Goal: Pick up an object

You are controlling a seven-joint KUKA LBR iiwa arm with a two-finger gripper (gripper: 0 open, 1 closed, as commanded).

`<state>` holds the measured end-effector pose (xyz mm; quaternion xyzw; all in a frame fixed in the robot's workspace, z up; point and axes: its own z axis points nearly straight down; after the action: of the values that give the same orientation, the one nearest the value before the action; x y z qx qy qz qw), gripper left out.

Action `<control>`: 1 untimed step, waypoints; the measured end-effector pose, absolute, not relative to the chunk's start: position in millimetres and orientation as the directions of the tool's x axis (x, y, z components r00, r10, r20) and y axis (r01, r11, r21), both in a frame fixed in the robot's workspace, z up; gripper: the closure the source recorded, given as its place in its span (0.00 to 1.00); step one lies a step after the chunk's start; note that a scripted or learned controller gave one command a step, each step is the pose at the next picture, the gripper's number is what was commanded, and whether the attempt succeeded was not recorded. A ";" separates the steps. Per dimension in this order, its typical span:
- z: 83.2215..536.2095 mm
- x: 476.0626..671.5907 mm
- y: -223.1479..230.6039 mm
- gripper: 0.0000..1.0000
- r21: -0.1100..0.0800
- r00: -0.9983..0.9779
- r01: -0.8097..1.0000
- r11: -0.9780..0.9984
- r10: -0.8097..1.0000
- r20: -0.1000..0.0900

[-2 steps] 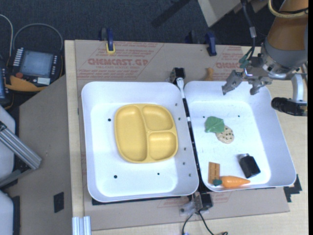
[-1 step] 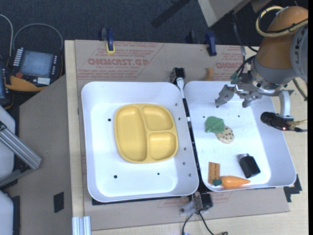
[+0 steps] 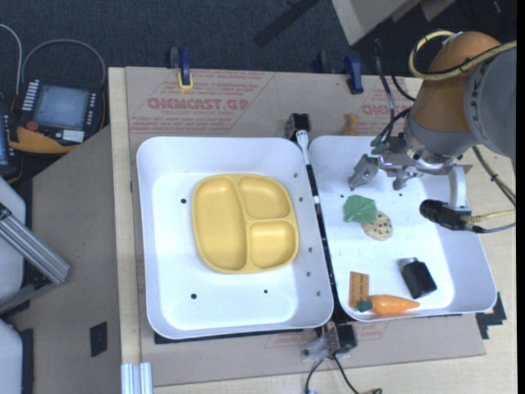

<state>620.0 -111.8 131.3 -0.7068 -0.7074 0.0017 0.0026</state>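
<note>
Spread apart and holding nothing, the pincer [image 3: 381, 171] hangs over the upper part of the right bin [image 3: 467, 269], its two fingers splayed to either side. Just below it lies a green leafy piece [image 3: 359, 208], and touching that piece's lower edge sits a speckled cookie [image 3: 379, 227]. Farther below, toward the near rim, a black block [image 3: 418, 277] lies by itself, and beyond it an orange carrot [image 3: 394, 304] rests beside a brown stick [image 3: 359, 287]. Off to the pincer's left, the other bin [image 3: 156, 220] carries a yellow divided plate [image 3: 244, 222].

This looks like the approach step: nothing is grasped yet. The green piece seems the nearest candidate, so the next move calls for centring over it, descending, and closing the fingers without nudging the cookie.
</note>
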 end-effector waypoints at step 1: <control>81.2 618.8 -111.0 0.00 -0.006 0.000 1.000 0.000 1.000 0.001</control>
<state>618.8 -111.0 81.2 -0.7072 -0.7070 0.0018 0.0027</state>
